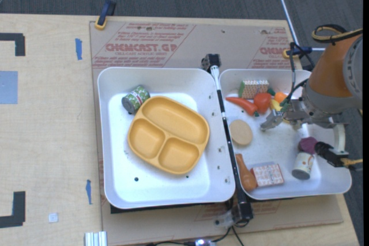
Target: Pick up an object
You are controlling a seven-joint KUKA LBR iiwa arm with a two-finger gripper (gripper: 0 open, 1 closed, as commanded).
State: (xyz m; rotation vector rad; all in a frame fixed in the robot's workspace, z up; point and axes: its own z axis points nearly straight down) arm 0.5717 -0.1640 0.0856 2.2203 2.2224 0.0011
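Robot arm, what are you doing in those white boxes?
The robot arm reaches over the right bin, its gripper low among toy foods, beside a red tomato and a round cookie. It holds nothing yet. The left bin has a yellow divided plate and a small can.

Protective sheet (pixel 173 43) under the bins: red repeated print, "CHEMCAST GP" legible at 12 o'clock, partial repeat at 2 o'clock. Smaller lines unreadable.
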